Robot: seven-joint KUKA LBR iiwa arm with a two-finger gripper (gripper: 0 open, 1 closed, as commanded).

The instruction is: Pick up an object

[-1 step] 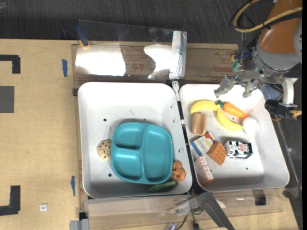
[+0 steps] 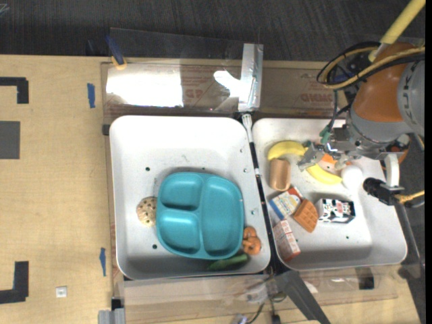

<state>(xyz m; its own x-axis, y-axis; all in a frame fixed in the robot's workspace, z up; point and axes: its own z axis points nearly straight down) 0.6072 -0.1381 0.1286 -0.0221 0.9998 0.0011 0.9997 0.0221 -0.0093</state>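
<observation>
We see a light brown worktop with black corner marks and small pieces of blue tape. Behind it lies a dark carpet floor. A clear plastic sheet reflects bright light.

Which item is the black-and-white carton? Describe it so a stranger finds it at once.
Look at the right bin, where the arm reaches in. Among the items there, the carton lies toward the near right, just right of the waffle and below the banana. It alone is patterned in black and white, like cowhide; its neighbours are yellow, orange or brown.
</observation>
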